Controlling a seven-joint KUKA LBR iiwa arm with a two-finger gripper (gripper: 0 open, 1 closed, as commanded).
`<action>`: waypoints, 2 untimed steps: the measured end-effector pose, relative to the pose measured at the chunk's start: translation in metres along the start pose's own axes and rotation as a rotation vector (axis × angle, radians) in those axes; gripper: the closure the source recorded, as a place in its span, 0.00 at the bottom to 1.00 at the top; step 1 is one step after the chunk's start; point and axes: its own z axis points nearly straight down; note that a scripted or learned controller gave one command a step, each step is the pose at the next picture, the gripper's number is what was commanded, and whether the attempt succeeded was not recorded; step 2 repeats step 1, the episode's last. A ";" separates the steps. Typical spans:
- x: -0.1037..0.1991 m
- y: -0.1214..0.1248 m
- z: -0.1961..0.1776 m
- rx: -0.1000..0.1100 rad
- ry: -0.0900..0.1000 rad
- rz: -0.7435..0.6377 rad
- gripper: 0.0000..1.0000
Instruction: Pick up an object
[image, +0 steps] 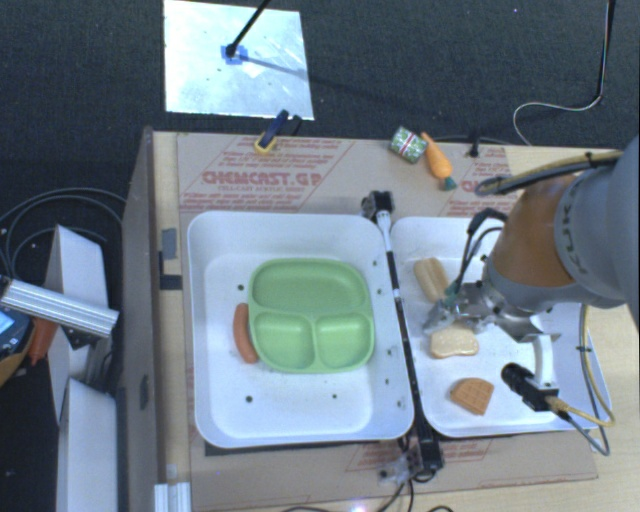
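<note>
In the right bin, a wedge-shaped cracker lies nearest the camera, with a pale toast slice just beyond it. The KUKA arm's gripper hangs low over that slice; whether it is parted or grips anything cannot be told, so the pick looks not yet done. A bread roll lies behind. The left bin holds 1 green tray and a sausage.
</note>
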 end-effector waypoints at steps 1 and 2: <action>0.071 0.055 -0.090 -0.001 0.001 -0.001 1.00; 0.071 0.055 -0.090 -0.001 0.001 -0.001 1.00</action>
